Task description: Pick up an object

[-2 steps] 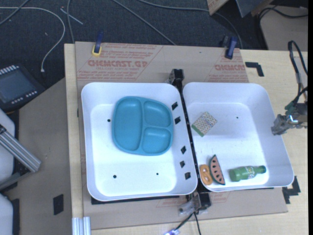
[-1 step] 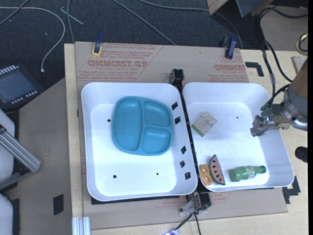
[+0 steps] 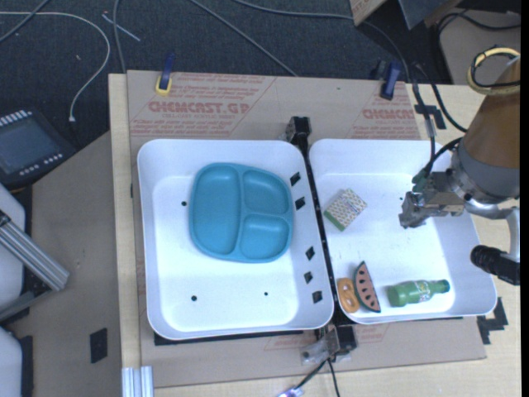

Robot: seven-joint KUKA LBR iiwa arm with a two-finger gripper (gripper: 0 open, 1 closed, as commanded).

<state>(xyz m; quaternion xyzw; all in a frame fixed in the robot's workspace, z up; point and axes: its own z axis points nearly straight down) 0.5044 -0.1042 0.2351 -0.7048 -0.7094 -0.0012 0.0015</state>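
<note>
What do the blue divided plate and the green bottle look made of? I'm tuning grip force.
Blue divided plate: probably moulded plastic, with an even matte colour and rounded compartment ridges. Green bottle: likely glossy plastic, translucent green with a pale label; too small to be certain.

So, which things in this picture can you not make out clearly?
- End effector, camera view: too small and dark to tell how its fingers stand, or whether they touch the bin floor.
- Arm, camera view: cut off by the right edge.
- Green bottle: label too small to read.
- Patterned packet: print too small to identify.
- Orange piece: partly covered by the watermelon slice toy beside it.
</note>
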